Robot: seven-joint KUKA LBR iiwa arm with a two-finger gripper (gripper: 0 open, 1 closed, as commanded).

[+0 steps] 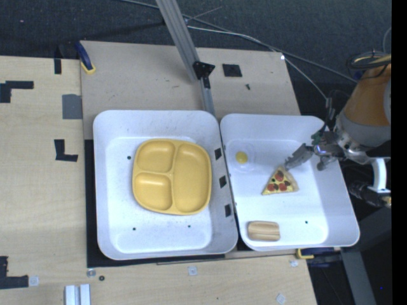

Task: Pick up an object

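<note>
The pizza slice (280, 183) lies flat mid right bin (331, 224), and the gripper (297, 159) sits just above its tip. Its fingers are too dark and blurry to say if they're open or gripping anything. A hot dog bun (263, 230) sits near the front, a yellow plate (172, 175) in the left bin (114, 196).

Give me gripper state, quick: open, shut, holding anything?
Gripper: open-or-shut cannot be told from this view; it sits over the right bin, just above the pizza slice, with nothing seen held.
</note>
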